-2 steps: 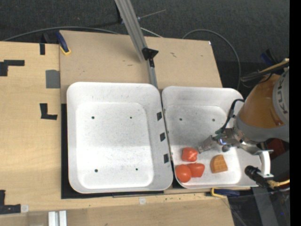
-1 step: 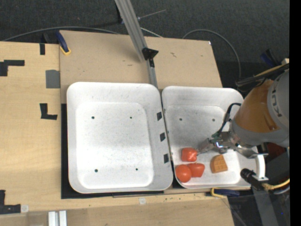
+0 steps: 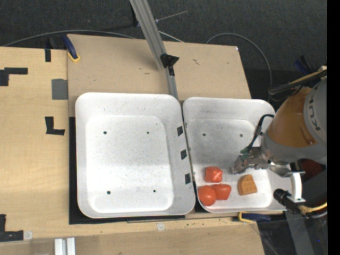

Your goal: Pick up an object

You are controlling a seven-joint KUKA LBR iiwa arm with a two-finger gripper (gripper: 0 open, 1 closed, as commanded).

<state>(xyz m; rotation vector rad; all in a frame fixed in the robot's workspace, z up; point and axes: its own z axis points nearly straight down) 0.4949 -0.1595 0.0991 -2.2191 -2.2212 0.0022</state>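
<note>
Gripper (image 3: 240, 166) low in right bin (image 3: 223, 110), just above tan block (image 3: 247, 185); three red pieces (image 3: 213, 175) left of block.

Open left bin (image 3: 127, 153) — red pieces (image 3: 213, 185) (clustered) right

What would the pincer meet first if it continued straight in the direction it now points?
Probably the bare floor of the right bin, since the pincer points down and leftward. The red piece lies next along that line, though depth is unclear.
</note>
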